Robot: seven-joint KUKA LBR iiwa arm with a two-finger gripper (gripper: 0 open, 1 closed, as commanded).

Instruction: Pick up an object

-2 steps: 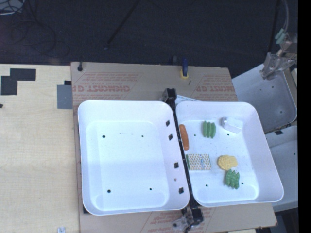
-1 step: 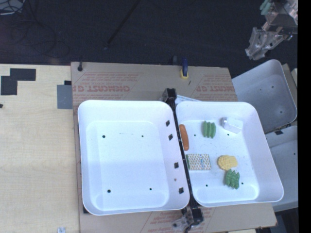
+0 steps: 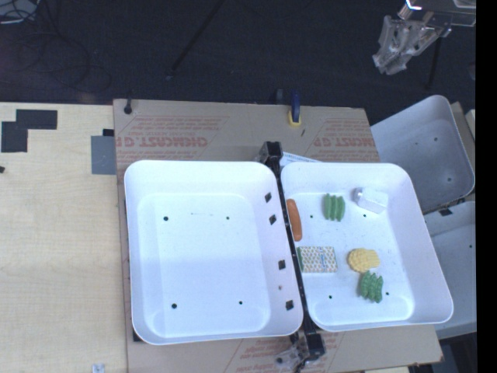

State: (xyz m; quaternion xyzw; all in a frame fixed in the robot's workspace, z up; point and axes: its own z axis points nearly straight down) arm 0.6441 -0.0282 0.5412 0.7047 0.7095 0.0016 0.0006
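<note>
Nearest the lens, a green toy (image 3: 371, 286) lies at five o'clock in the right bin (image 3: 423, 231), beside a yellow piece (image 3: 363, 259) and checkered block (image 3: 317, 259), while the gripper (image 3: 394, 49) hangs at one o'clock, its state unclear.

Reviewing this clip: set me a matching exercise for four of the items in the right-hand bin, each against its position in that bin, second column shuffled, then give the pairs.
Things:
1. orange hot dog
2. yellow corn piece
3. white block
4. patterned square

Places:
A. far right part of the bin, beside the upper green piece
B. against the left wall, next to the divider
C. mid-bin, just left of the yellow corn piece
D. just above the lower green piece

Pairs: 1-B, 2-D, 3-A, 4-C
</note>
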